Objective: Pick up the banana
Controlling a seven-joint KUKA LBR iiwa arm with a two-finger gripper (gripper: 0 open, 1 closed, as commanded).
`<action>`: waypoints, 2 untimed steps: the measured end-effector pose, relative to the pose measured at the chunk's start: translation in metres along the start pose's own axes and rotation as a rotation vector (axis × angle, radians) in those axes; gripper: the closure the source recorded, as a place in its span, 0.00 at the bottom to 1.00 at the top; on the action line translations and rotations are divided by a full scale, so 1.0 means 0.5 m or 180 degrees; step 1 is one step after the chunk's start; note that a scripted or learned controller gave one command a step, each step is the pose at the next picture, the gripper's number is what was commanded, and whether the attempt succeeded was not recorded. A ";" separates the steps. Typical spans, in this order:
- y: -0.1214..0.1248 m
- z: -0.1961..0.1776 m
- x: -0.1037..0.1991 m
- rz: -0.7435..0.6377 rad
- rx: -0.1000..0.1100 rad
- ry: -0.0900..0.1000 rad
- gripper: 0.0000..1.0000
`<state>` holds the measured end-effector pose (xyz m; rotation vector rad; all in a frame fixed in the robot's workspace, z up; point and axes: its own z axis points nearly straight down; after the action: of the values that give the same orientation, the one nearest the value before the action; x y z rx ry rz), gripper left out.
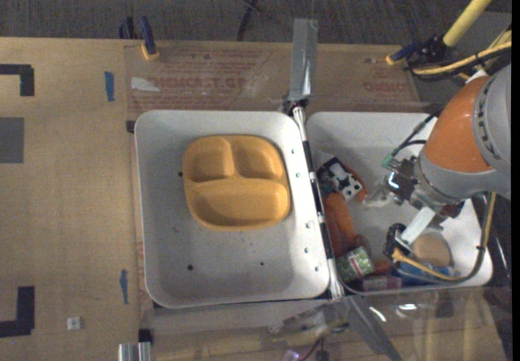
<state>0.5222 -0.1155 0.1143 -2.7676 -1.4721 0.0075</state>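
The end effector [379, 196] hangs low over the middle of the right bin [366, 136], which sits toward the right edge of the bench [65, 205]. Whether it is released or clenched I cannot tell. The arm [467, 140], grey with an orange band, reaches in across the bin's right rim and hides part of the bin floor.

Just left of the end effector, near the bin's left wall, lies a small black-and-white thing [342, 177]. Beside it, toward the bench's near edge, a carrot [340, 221] lies lengthwise along the same wall. At the carrot's near end is a green can [354, 263], close to the bin's near left corner. A tan disc [431, 252] rests toward the near right corner, and a blue thing [418, 274] lies just beside it along the near wall.

Which of the things in this bin is the banana I cannot tell.

The left bin [162, 213] stands side by side with the right one, nearer the middle of the bench. It holds a yellow-orange divided plate [236, 180] in its far half, well apart from the end effector. A strip of blue tape [109, 84] is stuck to the bench past the left bin's far left corner, and a clamp [147, 38] grips the bench's far edge near it
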 end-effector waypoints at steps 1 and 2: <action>0.081 -0.287 -0.101 0.0538 -0.0017 -0.0004 0.00; 0.136 -0.242 -0.119 0.0798 -0.0018 -0.0004 0.00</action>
<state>0.5462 -0.2032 0.2348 -2.9358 -1.1166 0.0067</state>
